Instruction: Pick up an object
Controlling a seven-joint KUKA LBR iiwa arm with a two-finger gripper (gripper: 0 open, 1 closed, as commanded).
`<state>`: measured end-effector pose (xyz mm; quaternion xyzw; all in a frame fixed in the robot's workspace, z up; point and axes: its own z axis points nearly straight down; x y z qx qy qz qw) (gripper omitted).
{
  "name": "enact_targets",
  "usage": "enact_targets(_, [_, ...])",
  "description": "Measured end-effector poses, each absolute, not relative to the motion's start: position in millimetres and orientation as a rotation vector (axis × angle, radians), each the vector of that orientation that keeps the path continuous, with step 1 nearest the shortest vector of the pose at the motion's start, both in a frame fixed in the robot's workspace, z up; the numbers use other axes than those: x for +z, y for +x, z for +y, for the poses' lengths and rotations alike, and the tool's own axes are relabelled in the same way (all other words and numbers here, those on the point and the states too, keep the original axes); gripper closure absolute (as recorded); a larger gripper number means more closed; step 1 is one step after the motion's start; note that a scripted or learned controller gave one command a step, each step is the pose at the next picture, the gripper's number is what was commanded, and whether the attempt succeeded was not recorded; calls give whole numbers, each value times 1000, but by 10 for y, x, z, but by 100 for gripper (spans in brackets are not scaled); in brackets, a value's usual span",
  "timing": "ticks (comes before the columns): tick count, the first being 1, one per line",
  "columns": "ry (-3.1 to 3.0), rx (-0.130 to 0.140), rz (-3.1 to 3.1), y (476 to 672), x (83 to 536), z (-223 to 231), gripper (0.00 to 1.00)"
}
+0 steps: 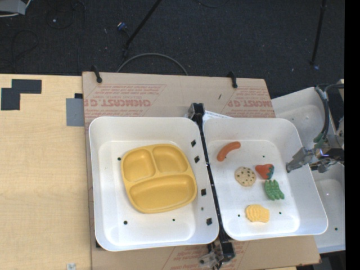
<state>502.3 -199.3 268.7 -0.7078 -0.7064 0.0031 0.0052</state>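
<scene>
The right bin (304,218) holds several toy foods. An orange-red sausage (228,150) lies toward its back. A round cookie (244,176) sits mid-bin, with a red strawberry-like piece (265,170) right beside it. Just in front of those lie a green piece (274,190) and a yellow corn piece (257,213). My gripper (302,161) shows at the bin's right rim, to the right of the red piece and apart from it. Nothing can be seen held in it.
The left bin (107,218) holds a yellow divided plate (158,178). A black divider bar (206,173) runs between the bins. Cardboard (169,97) lies under both bins, and a wooden bench top (39,173) extends to the left.
</scene>
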Motion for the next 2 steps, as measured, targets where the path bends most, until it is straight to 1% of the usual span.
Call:
enact_targets(1, [-2219,2,-2220,5041,2732,-1991,0])
enact_targets(2, [-2216,5,-2216,4943,2165,-1944,0])
